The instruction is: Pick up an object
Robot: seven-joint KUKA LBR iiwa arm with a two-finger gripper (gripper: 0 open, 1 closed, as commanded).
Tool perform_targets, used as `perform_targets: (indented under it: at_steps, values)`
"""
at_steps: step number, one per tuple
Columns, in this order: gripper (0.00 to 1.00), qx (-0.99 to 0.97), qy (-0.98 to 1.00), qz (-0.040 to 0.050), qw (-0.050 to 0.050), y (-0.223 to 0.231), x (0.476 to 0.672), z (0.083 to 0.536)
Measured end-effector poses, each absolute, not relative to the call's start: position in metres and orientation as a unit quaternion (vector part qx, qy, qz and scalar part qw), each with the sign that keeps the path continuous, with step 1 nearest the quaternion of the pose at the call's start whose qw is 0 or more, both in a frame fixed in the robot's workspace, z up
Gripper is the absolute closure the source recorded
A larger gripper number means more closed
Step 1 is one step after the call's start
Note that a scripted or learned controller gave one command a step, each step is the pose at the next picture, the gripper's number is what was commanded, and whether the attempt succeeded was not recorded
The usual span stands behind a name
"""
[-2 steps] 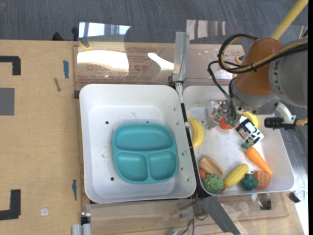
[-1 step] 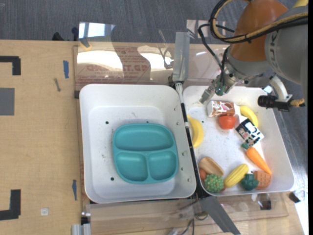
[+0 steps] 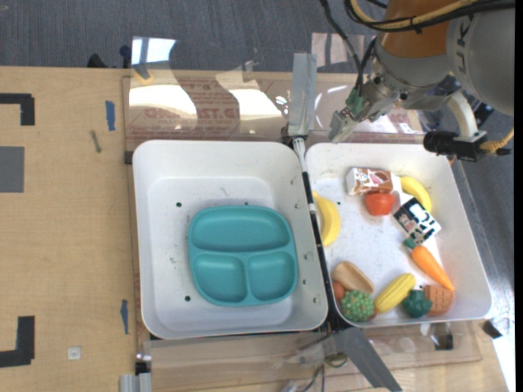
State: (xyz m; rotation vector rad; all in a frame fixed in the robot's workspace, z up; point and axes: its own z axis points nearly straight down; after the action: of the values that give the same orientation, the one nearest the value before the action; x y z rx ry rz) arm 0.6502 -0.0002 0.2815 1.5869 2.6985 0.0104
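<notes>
My gripper [image 3: 347, 121] hangs just above far rim of right bin [image 3: 470, 243], near its far-left corner. Fingers slightly apart, nothing between them. Inside right bin: carton [image 3: 368, 178] nearest me, tomato [image 3: 378, 203] touching it, banana [image 3: 329, 219] at left wall, carrot [image 3: 431, 268] right of centre, corn [image 3: 394, 291] and broccoli [image 3: 357, 305] along near edge.

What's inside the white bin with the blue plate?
Just the blue plate, with three sections and nothing on it, lying in the left bin. The bin floor under the plate is covered, so that part can't be seen.
</notes>
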Motion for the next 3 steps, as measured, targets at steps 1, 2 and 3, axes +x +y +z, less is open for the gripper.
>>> perform_targets:
  at_steps: [1,2,3]
  values:
    - [1.00,0.497,0.867,0.0009,0.004,-0.029,0.668,0.302]
    - [1.00,0.495,0.869,0.0018,0.008,-0.027,0.669,0.313]
    - [1.00,0.502,0.865,-0.0012,-0.002,0.003,0.638,0.251]
